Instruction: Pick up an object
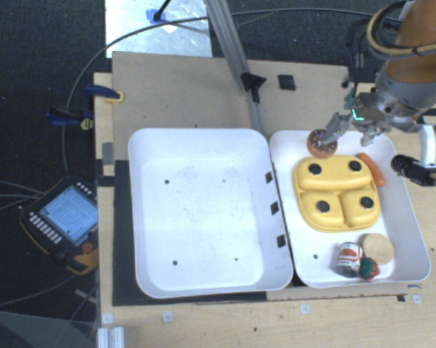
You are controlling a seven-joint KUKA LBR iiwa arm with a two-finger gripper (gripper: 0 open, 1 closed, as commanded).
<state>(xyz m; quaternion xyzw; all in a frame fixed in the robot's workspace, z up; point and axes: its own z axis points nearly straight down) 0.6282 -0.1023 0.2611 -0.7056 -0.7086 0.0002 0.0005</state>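
One fixed cam above bench, slanted down, both bins.

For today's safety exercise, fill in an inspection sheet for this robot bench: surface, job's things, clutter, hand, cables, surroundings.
Surface: tan bench bearing left bin and right bin.
Job's things: in the right bin, yellow tray, brown round piece, orange stick, small can, tan disc.
Clutter: black clip on the bench.
Hand: hand over the right bin's far edge, beside the brown round piece; grip unclear.
Cables: cables trail across the floor.
Surroundings: pendant on dark floor, left.
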